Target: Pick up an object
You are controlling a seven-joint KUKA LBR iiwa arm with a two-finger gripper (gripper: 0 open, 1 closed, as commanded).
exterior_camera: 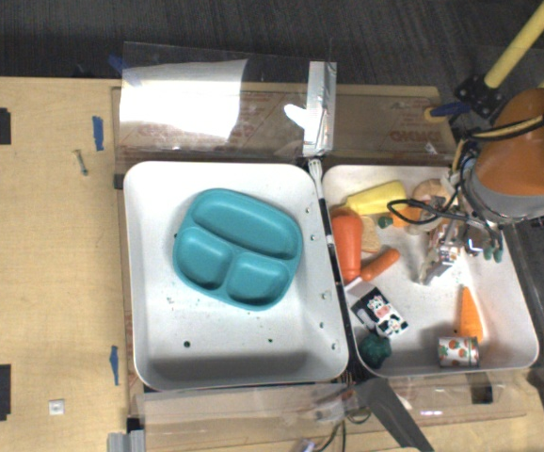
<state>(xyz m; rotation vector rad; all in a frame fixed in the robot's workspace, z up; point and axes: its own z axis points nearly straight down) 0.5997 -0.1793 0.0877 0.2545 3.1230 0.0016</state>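
The arm enters at three o'clock, its orange band above the right bin (526,332); the hand (439,257) hangs low over that bin's middle, and whether its grip is spread or closed cannot be told, nor is anything seen between its tips. Around it lie a yellow piece (376,198) at eleven o'clock, a large carrot (347,243) and a smaller one (379,265) at nine, a black-and-white toy (381,313) at seven, a small carrot (470,313) and a printed can (457,350) at five; the left bin (159,328) on the wooden surface (37,281) holds a teal divided plate (238,247).
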